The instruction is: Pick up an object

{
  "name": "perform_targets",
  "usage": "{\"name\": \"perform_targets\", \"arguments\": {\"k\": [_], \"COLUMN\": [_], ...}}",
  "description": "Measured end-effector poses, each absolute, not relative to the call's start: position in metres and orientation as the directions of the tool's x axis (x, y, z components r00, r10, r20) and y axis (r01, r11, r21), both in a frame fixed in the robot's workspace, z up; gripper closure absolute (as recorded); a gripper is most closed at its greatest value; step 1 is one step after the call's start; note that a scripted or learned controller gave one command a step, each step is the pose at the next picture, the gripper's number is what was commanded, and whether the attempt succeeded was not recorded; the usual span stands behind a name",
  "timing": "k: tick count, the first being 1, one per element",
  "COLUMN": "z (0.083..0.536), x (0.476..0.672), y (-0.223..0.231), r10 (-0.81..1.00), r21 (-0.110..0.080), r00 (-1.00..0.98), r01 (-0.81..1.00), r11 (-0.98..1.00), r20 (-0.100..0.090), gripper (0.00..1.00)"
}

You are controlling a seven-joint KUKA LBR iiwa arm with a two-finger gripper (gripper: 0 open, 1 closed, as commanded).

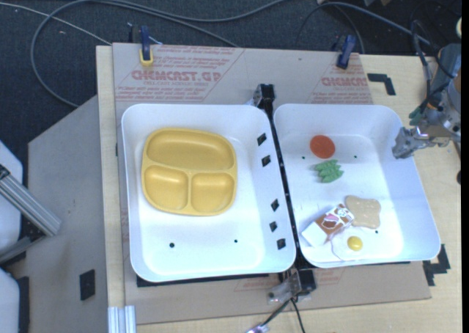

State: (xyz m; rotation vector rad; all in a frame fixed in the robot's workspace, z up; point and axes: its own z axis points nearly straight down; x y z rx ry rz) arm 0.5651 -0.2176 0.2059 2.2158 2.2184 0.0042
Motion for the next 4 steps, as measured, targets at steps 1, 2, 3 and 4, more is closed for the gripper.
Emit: {"name": "perform_targets", "arguments": {"k": [1, 2, 3, 4], "z": [0.262, 0.267, 0.269, 0.268], "x": [0.573, 0.584, 0.594, 0.6], "y": [-0.209, -0.158, -0.109, -0.056], "r10": [1.0, 1.0, 1.0, 1.0], "r21": [0.008, 0.003, 0.003, 0.0], "r00": [-0.002, -0.005, -0.006, -0.005], "r01": [1.0, 1.0, 1.0, 1.0], "r11": [0.002, 0.005, 0.006, 0.005], "r20": [-0.003, 0.0, 0.0, 0.002], "gripper": [1.0, 1.0, 1.0, 1.0]}}
